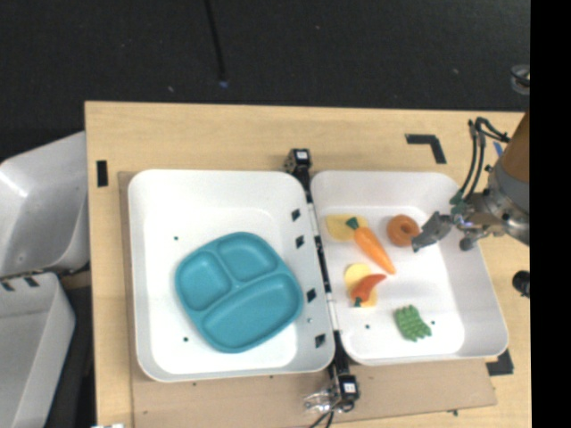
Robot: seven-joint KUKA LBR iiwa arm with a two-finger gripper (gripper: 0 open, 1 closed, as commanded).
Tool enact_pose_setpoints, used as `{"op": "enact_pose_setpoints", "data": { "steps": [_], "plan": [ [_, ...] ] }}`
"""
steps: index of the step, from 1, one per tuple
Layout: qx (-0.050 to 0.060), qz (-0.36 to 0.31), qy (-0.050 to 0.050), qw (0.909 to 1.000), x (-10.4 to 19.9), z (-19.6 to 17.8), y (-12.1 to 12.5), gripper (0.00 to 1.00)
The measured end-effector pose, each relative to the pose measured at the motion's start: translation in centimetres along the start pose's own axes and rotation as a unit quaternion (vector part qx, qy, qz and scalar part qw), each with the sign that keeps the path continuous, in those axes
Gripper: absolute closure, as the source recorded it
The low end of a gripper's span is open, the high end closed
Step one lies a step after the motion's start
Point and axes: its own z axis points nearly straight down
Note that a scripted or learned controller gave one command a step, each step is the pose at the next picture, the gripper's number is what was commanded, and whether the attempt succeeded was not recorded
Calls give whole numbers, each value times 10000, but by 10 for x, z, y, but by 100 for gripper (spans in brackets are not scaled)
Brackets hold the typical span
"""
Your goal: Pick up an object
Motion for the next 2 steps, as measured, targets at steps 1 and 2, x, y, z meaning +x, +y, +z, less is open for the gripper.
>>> {"op": "enact_pose_setpoints", "data": {
  "steps": [1, 2],
  "plan": [
    [24, 7, 3, 10000, 6, 61, -2, 0],
    [18, 17, 1, 10000, 7, 104, -3, 0]
  ]
}}
